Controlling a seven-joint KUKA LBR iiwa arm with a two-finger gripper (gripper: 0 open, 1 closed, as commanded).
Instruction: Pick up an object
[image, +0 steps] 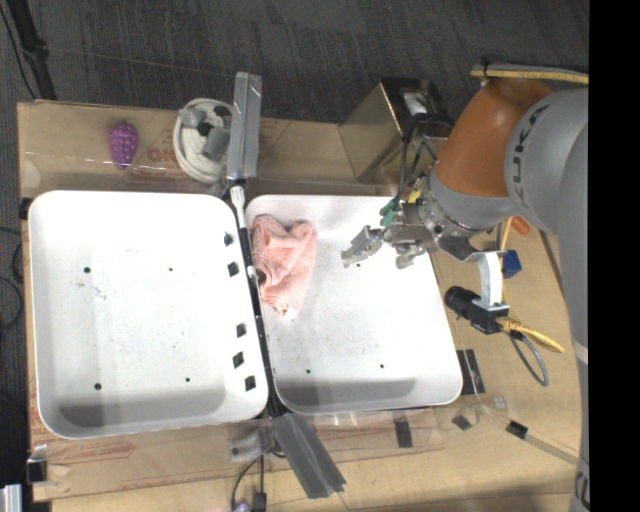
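Crumpled pink cloth (283, 262), soft and loosely folded, lies in the right shallow white plastic bin (425, 385) against its left wall, beside the divider. Smooth bin floor stretches bare toward the near and right rims. Grey metal two-finger gripper (376, 248) hovers right of the cloth, fingers spread, pinching nothing. Purple bumpy grape-like object (123, 143) rests on the bench (70, 140) beyond the left bin (60, 420).

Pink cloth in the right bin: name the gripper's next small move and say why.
Probably shift the gripper left toward the pink cloth, then descend. The cloth lies crumpled by the right bin's left wall, apart from the gripper.
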